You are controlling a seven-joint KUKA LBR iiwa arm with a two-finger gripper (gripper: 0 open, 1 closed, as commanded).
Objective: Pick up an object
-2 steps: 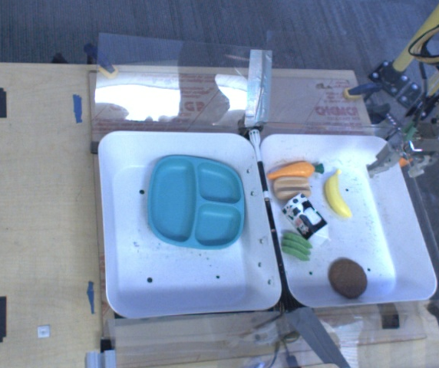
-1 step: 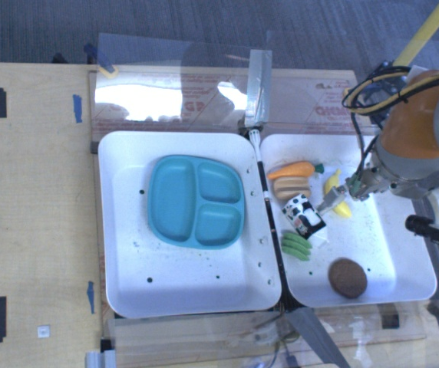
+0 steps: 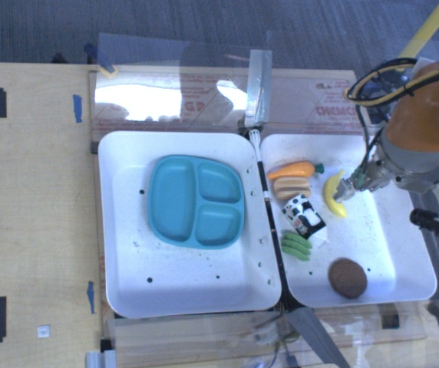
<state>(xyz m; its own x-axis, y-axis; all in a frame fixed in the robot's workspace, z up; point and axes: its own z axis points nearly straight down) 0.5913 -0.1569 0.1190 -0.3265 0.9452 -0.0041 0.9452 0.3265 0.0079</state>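
Reddish printed lettering on the clear plastic sheet (image 3: 204,90) behind the bins, seen reversed and washed out by glare; no word legible. More of the same red print near the sheet's right end, equally unreadable. Black-and-white pattern on the small box (image 3: 304,215) in the right bin (image 3: 404,278); no characters made out.

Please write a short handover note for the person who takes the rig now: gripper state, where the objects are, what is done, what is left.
Gripper: low over the right bin, at the banana; no grasp can be confirmed.
Right bin: carrot, hot dog, black-and-white toy, green pea pod, brown round object.
Left bin: blue divided plate.
Done: arm at the banana.
Left: grasp and lift an object.
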